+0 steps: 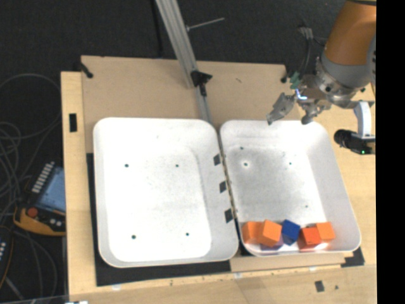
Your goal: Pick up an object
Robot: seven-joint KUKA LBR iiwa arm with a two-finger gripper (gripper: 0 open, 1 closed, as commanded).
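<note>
Dark carpet surrounds a pale wooden bench (152, 87) that carries two shallow white bins side by side. Hanging above the far rim of the right bin (288, 170), the gripper (292, 111) has its two fingers spread apart with nothing between them, well away from any block.

Everything worth picking sits huddled along the near wall of the right bin. I count five blocks in that row: two orange blocks on the left (262, 232), one blue block (290, 230) in the middle, and two more orange blocks on the right (316, 234). A hint of purple shows under the left pair, but it is too small to say whether that is a sixth piece. The left bin (155, 189) has only a few dark specks on its floor.

The risk, as I judge it, lies in that crowding. The blocks touch one another and press against the bin wall, so a finger coming down could land on top of a neighbour rather than beside the target, or jam against the sloped rim. A closing grasp might also squeeze two blocks together and lose both on the lift. The blue block, wedged between orange ones, looks the hardest to get around
</note>
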